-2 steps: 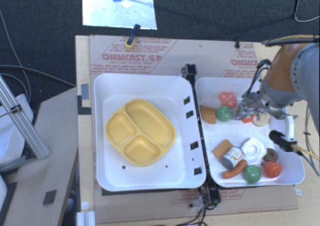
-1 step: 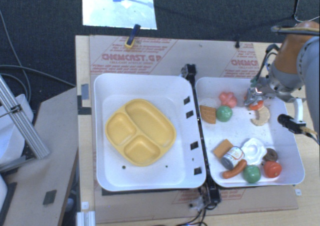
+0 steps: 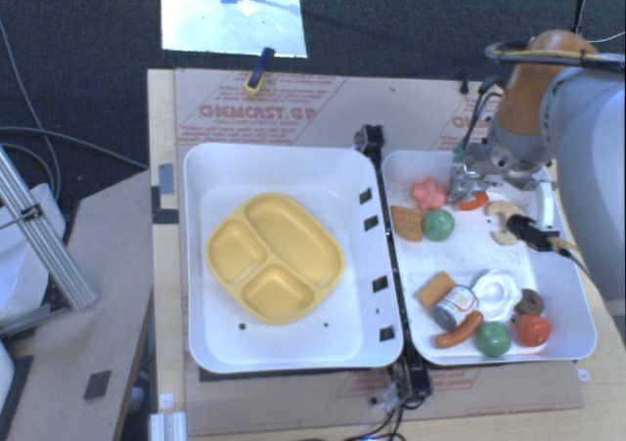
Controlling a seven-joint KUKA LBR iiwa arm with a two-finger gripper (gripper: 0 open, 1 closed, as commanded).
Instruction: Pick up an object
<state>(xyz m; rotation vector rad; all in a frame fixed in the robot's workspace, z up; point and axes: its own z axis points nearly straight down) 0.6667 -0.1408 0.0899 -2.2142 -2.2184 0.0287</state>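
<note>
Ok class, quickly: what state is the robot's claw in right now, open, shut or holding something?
Claw: low in the right bin by the pink toy; open or shut cannot be told.

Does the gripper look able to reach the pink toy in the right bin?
Probably yes: the gripper hangs just right of the pink toy, with nothing lying between them.

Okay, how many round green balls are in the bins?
2. One green ball beside the waffle-like brown piece in the right bin; another near its front edge. Others may be hidden.
</note>
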